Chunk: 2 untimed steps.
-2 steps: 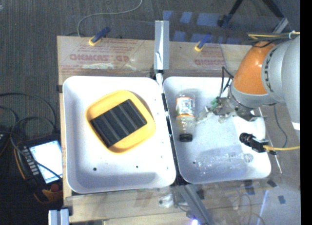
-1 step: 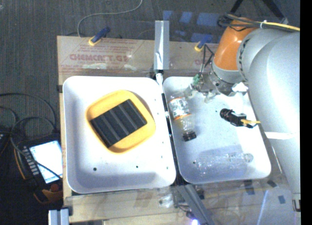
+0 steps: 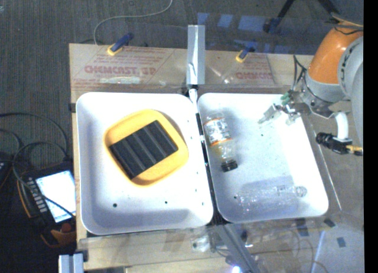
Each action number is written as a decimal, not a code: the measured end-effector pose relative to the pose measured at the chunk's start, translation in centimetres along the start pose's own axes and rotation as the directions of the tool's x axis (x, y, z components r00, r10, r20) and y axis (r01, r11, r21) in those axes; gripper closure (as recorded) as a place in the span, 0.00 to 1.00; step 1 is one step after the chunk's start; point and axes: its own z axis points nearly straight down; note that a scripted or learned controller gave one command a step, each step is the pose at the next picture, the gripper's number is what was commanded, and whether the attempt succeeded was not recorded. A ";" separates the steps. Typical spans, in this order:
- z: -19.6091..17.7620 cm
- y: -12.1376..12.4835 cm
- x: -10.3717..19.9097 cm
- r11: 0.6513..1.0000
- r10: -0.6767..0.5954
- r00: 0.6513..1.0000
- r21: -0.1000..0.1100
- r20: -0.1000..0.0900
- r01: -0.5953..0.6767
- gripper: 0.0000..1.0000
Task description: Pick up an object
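Note:
A small clear bottle with a white label and a black cap (image 3: 219, 141) lies on its side at the left edge of the right bin (image 3: 307, 165). A second clear plastic bottle (image 3: 273, 190) lies flat near that bin's front. A yellow dish with a black ribbed insert (image 3: 146, 146) sits in the left bin (image 3: 94, 207). My gripper (image 3: 276, 111) hangs over the right bin's back right part, its fingers open and pointing left with nothing between them. It is well apart from both bottles.
The arm, with its orange band (image 3: 331, 59), comes in at the upper right. A metal divider post (image 3: 195, 59) stands behind the seam of the bins. Two blue-and-yellow clamps (image 3: 120, 44) hold the board at the back. A tablet and cables (image 3: 50, 192) lie left of the bench.

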 end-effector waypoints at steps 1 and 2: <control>-6.6 0.1 10.5 1.000 -0.002 1.000 0.000 -0.004 0.002 0.00; -1.5 3.8 9.9 0.983 -0.182 0.983 0.001 0.001 0.182 0.00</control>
